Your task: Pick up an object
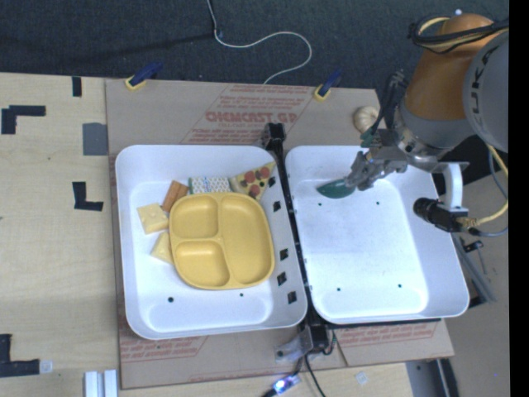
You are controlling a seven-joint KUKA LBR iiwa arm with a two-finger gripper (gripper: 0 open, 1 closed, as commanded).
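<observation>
A small teal object (333,191) lies on the floor of the right bin (372,255), near its back left corner. My gripper (360,180) reaches down from the right, and its tip sits right against the teal object's right end. The wrist hides where the two meet. The left bin (132,222) holds a yellow divided plate (221,240). Several small food-like pieces lie along the plate's back and left sides, among them a tan square (152,218), an orange-brown strip (174,195) and a pizza-like slice (254,180).
A black divider (285,222) runs between the two bins. Behind the right bin, a small beige ball (364,119) rests on the cardboard. A white cable (264,40) loops across the dark mat at the back. The arm's body (446,89) overhangs the right bin's back right corner.
</observation>
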